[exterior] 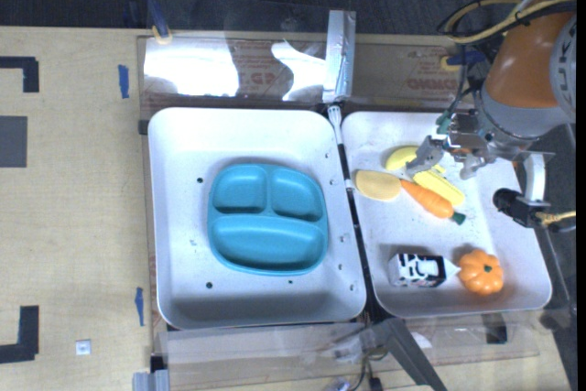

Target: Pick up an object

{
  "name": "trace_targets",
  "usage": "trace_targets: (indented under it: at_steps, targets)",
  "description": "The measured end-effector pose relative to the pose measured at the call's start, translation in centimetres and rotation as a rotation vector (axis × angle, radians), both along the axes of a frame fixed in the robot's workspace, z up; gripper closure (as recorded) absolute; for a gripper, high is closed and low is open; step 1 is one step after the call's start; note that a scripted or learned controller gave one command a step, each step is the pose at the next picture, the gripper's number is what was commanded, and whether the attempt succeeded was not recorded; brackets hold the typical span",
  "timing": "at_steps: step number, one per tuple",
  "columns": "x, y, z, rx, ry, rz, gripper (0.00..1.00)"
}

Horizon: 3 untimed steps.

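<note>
My pincer [449, 156] is over the right bin [536, 288], spread open, nothing in it. Fingers straddle the yellow piece [439, 186] w/ carrot [428, 197] touching it below and pale yellow disc [377, 186] just left. Risk imo: cluster's too tight, so I'd clip two at once or nudge the carrot and close on air. Pumpkin [481, 272] and black-white toy [418, 269] sit apart, easier picks.

Bright, even overhead light; strong white glare on the clear panel [233, 69] behind the left bin [174, 197]. Shadows are soft, and the whole picture is slightly soft.
</note>
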<state>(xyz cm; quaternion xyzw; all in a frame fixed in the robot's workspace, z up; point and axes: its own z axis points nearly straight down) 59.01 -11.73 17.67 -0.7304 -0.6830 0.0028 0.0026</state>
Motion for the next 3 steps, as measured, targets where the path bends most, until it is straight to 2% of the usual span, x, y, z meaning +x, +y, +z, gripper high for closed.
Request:
trace_targets:
  at_steps: [1,2,3]
  targets:
    - [1.5,-3.9,-8.9,-0.002,-0.014,0.024,0.00]
    - [1.7,-3.9,-7.8,-0.002,-0.018,0.023,1.00]
    - [1.3,4.8,1.2,0.002,-0.016,-0.011,1.00]
